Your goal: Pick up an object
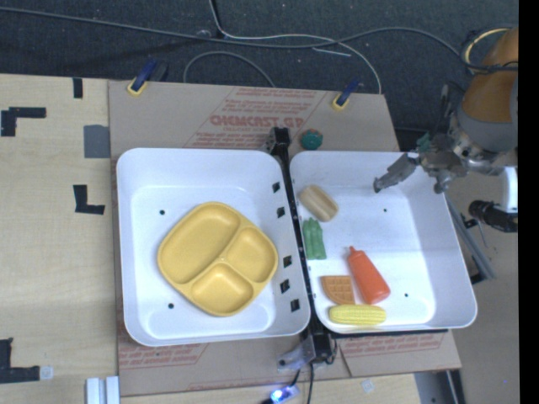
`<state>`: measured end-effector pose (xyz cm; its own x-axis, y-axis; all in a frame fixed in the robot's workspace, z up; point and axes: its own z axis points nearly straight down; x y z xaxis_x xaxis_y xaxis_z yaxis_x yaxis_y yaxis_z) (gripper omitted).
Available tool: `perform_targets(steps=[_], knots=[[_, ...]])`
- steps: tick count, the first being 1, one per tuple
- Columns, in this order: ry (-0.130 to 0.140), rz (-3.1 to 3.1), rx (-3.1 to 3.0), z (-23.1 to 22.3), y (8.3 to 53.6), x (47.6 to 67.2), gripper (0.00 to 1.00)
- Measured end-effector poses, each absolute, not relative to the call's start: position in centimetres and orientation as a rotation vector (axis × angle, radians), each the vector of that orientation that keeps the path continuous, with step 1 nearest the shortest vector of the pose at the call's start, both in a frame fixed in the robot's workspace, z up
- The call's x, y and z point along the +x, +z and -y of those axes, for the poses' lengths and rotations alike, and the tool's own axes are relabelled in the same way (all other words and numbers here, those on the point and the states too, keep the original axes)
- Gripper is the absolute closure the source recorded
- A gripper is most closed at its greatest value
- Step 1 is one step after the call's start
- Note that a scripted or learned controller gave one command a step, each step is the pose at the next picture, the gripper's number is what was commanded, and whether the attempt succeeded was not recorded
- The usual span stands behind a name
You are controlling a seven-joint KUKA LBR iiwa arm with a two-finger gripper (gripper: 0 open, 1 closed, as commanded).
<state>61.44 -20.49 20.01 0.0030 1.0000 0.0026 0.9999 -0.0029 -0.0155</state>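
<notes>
The left bin [135,225] holds a yellow divided plate [217,257] of smooth moulded plastic with three rounded compartments, lying flat near the bin's middle. All the small pickable pieces sit in the right bin [421,234], crowded along its left side and front: a tan bread roll [319,202], rounded and matte; just in front of it a green ridged pickle [314,239], its long axis running front to back; a flat orange waffle [338,289] with a grid surface; a glossy red ketchup bottle [368,275] lying on its side, nozzle toward the back; and a yellow, bumpy ear of corn [357,315] lying crosswise at the front wall.

The gripper [417,173] hangs over the back right of this bin, its two dark fingers [394,176] spread apart with nothing between them. Every piece lies to the left and front of it; the roll looks nearest, the corn farthest.
</notes>
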Motion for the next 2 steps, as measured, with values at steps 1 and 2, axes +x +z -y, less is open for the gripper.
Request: perform_targets(steps=[1,2], knots=[[0.002,2.222,-2.220,20.4,20.9,61.8,0.00],[0.005,2.223,-2.217,20.2,15.9,62.7,0.00]])
